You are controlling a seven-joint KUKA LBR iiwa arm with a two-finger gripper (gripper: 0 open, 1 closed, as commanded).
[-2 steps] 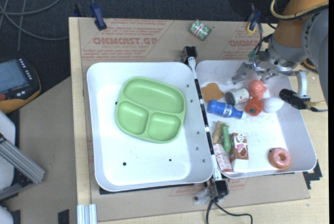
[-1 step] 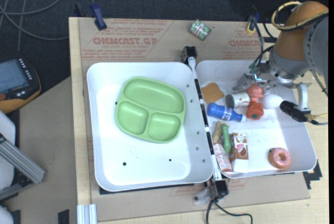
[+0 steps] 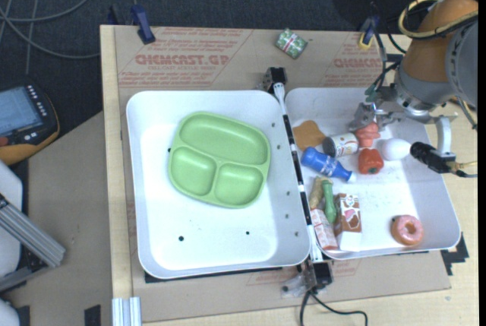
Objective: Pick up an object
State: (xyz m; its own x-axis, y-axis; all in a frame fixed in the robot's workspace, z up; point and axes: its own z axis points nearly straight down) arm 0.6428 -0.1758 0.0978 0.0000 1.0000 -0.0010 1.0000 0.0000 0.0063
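The right bin [image 3: 437, 199] holds several small items. Among them are a salmon-coloured piece [image 3: 367, 134], a red piece [image 3: 370, 160], a white egg [image 3: 395, 149], a small can [image 3: 343, 144], a blue bottle [image 3: 323, 163] and a brown flat piece [image 3: 307, 134]. Nearer the front lie a green stick [image 3: 328, 195], a brown and white carton [image 3: 349, 212], a red packet [image 3: 322, 229] and a donut [image 3: 407, 229]. My gripper [image 3: 367, 119] hangs low at the back of the right bin, directly over the salmon piece and close to it. Whether it touches that piece is unclear.
The left bin [image 3: 152, 188] holds a green divided plate [image 3: 219, 159]. A small green and white packet [image 3: 291, 43] lies on the cardboard behind the bins. Blue clamps [image 3: 141, 23] grip the board's back edge. The arm [image 3: 433, 51] fills the upper right.
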